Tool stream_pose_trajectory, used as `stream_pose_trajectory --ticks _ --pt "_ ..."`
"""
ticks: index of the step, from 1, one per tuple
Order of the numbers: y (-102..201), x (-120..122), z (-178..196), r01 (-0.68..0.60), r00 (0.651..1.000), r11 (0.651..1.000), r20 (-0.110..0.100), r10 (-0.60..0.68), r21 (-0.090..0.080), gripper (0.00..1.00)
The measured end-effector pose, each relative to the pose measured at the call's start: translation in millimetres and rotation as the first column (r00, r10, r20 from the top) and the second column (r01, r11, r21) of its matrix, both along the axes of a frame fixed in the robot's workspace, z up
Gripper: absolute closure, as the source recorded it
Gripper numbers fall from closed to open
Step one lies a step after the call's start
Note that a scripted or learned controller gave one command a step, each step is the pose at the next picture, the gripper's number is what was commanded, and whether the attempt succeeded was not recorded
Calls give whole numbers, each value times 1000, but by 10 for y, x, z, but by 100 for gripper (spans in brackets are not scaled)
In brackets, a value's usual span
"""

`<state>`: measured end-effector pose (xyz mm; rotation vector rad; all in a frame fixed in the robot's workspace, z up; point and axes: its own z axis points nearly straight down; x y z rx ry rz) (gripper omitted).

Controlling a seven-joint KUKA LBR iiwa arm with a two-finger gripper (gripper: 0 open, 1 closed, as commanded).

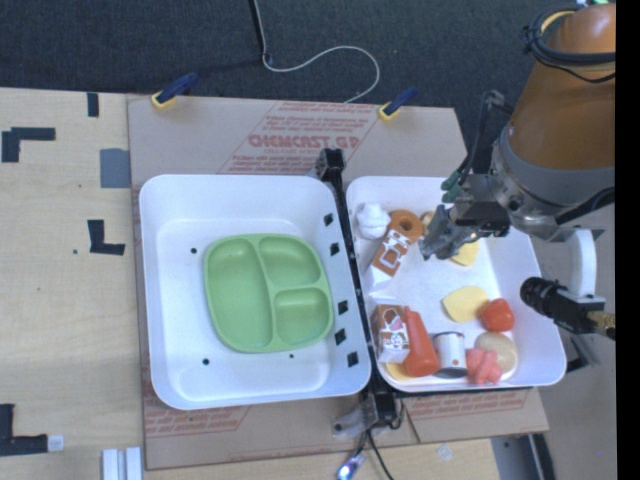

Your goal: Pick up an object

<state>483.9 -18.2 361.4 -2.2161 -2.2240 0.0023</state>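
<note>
Arm: grey KUKA arm (560, 118) with an orange band, reaching in from the right over the right bin.
Gripper: the gripper (438, 246) hangs low over the upper middle of the right bin (545, 368); whether the claw is wide or narrow I cannot tell, as its dark fingers blur together, and no item shows between them.
Nearest things: an orange ring-shaped toy (404, 220) just left of the gripper, a brown and white carton (390, 254) tilted below the ring, and a yellow piece (464, 256) partly under the gripper.
White item: a small white rounded object (371, 218) at the bin's upper left, beside the ring.
Middle of bin: a pale yellow wedge (463, 304) next to a red tomato-like ball (497, 315).
Lower row: a brown packet (392, 332) with a white label, a red bottle-shaped piece (420, 352), a small can (450, 350), a beige round item (497, 348) and a pink-red piece (484, 368), all crowded and touching.
Left bin: the left bin (170, 368) holds a green divided plate (268, 292) with three compartments.
Writing: red print on the cardboard sheet (290, 133) under the bins reads upside down and cannot be made out fully; labels on the carton and packet are too small to read.
Clamps: a yellow and blue clamp (174, 89) and a second clamp (398, 102) grip the cardboard's far edge.
</note>
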Motion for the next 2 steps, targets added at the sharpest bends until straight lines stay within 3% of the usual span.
stream_pose_trajectory --ticks 2 --pt "991 -1 656 -2 1000 1000 5 2 1 100"
